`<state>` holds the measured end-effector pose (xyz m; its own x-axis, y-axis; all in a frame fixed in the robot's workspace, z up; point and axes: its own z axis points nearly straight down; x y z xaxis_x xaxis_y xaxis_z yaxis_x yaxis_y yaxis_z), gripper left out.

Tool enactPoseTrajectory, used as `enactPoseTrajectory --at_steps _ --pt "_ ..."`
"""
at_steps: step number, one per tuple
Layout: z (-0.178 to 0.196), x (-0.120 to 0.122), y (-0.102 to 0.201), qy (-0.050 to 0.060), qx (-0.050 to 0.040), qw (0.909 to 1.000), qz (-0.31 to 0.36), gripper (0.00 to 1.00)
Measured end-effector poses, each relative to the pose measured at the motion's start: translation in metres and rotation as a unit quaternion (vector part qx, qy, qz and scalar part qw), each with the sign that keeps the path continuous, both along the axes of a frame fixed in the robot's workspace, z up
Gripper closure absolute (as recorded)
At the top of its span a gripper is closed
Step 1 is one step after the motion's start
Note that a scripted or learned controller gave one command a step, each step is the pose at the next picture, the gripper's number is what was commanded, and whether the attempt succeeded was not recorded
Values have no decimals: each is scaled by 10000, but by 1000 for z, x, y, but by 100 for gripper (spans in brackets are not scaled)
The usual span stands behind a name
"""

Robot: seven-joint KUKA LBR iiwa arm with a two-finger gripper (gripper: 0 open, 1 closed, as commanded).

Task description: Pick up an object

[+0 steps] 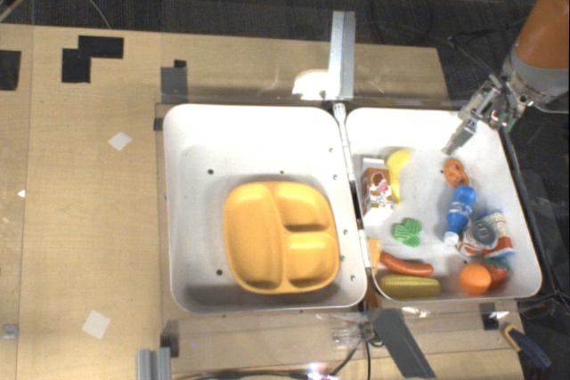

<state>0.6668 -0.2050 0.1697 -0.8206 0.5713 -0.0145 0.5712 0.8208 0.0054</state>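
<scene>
Light wooden surface (80,218) with dark carpet-looking floor behind it, and two shallow white bins sitting side by side on it. The right bin (426,122) is where all the small stuff is piled: a banana (398,168) toward the far middle with a little carton (377,184) just left of it, a green toy (408,231) roughly in the center, and a small orange item (455,171) farther right. Just below that is a blue bottle (460,211), then a crumpled wrapper-ish thing (486,232) right beside it. Along the near wall there's a hot dog sausage (406,264), a pickle (410,286) just nearer than it, and an orange (476,278) in the near right corner.

The end effector (475,122) is up over the far right part of that bin, tilted, with its fingers apart and nothing between them. It's hanging near the small orange item but not touching it as far as I can see. The arm comes in from the right, orange band visible at the edge.

The left bin (191,138) has a yellow divided plate (280,235) sitting in its near half.
</scene>
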Motion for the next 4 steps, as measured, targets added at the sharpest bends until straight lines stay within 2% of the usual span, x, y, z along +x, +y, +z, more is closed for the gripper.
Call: enactPoseTrajectory --at_steps 1,2,3,4 --pt "-70 -5 -1 44 19 9961 -877 0" --pt "-80 -6 85 -7 20 9679 -2512 0" --pt "-66 -3 87 -46 30 9688 -2476 100" --pt "-67 -3 87 -39 29 9690 -2469 0"
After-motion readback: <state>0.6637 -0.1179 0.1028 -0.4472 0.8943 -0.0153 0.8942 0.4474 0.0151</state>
